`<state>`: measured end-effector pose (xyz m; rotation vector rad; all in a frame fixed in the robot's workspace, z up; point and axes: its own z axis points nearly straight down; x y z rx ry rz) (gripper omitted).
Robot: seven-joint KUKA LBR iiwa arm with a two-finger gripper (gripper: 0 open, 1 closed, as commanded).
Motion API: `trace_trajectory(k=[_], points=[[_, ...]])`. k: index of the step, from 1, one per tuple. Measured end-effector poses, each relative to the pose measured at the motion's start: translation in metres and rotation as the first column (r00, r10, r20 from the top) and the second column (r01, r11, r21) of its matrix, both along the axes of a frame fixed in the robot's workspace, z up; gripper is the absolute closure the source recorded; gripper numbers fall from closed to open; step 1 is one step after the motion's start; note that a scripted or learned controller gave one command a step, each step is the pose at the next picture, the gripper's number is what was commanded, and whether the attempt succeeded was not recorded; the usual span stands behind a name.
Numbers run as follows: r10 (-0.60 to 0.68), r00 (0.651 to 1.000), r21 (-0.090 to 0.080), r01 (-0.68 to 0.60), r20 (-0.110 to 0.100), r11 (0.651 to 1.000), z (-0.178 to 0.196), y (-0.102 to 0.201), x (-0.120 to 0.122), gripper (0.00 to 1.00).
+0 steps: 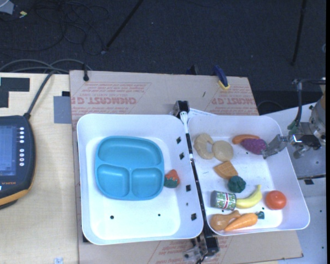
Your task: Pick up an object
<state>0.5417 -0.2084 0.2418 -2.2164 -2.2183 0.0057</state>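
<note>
- Nearest the camera, along the front of the right bin [297, 213], lie a toy carrot [243, 221] and a tan pear-shaped toy [223, 222] touching it, loose and jumbled, as for random picking.
- Just behind them lie a small can [224, 200] on its side, a banana [251, 198] curved against it, and an orange-red tomato [275, 200] near the right wall.
- Mid-bin sit a dark green lump [236, 183] and an orange wedge [226, 169], touching.
- Farther back lie a ring-shaped bagel [204, 146] and a pale round cookie-like piece [223, 150], side by side.
- At the far right of that bin a purple eggplant-like toy [254, 145] rests against an orange piece [243, 138].
- The left bin [99, 224] holds a blue divided plate [130, 166], lying flat, with a small strawberry [171, 177] just beside its right edge.
- The gripper [276, 146] reaches in over the right bin's far right rim, just beside the eggplant, which I judge the likeliest target.
- Whether the fingers are spread or pressed together I cannot tell; nothing is visibly pinched between them.
- The counter [38, 213] also carries a teach pendant [8, 155] at the left.
</note>
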Motion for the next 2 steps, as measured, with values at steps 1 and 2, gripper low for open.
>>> trace_trajectory(k=[1, 2], points=[[0.004, 1.0, 0.009, -0.004, -0.016, 1.0, -0.138, 0.075, -0.038, 0.0], [0.002, 1.0, 0.0, -0.002, -0.002, 1.0, -0.158, 0.087, 0.015, 0.0]])
